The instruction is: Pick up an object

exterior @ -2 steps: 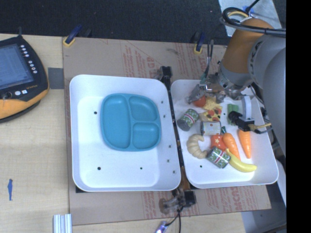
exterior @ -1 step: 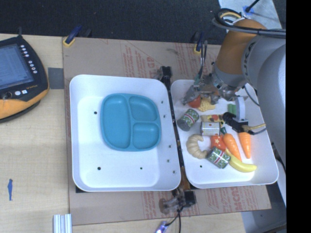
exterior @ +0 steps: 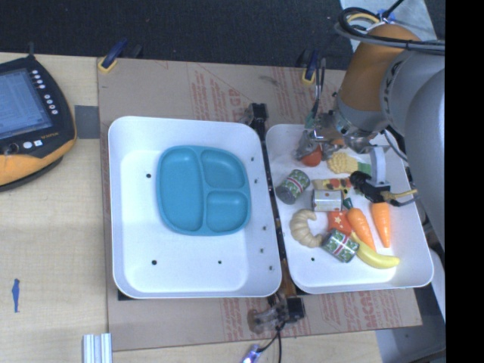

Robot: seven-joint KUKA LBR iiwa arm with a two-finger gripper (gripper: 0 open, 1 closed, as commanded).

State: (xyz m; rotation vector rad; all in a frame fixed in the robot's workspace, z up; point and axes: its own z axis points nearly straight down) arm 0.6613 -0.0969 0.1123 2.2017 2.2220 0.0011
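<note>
Arm: grey KUKA arm with orange band (exterior: 374,70) reaching in from the right, over the far end of the right bin.
Gripper: two-finger metal gripper (exterior: 314,144) lowered at the far left corner of the right shallow white bin (exterior: 408,278); finger state cannot be determined.
Nearest object: small red-orange item (exterior: 311,157) directly below the gripper tip; contact unclear.
Right bin contents: green-labelled can (exterior: 293,185), tan croissant-shaped piece (exterior: 305,228), silver rectangular block (exterior: 327,200), two orange carrots (exterior: 372,225), yellow banana (exterior: 376,259), second green can (exterior: 340,245), yellow waffle-textured piece (exterior: 342,162).
Left bin: shallow white bin (exterior: 136,271) holding a blue three-compartment plastic tray (exterior: 203,189).
Bench: yellow-edged handheld control tablet (exterior: 30,123) at far left.
</note>
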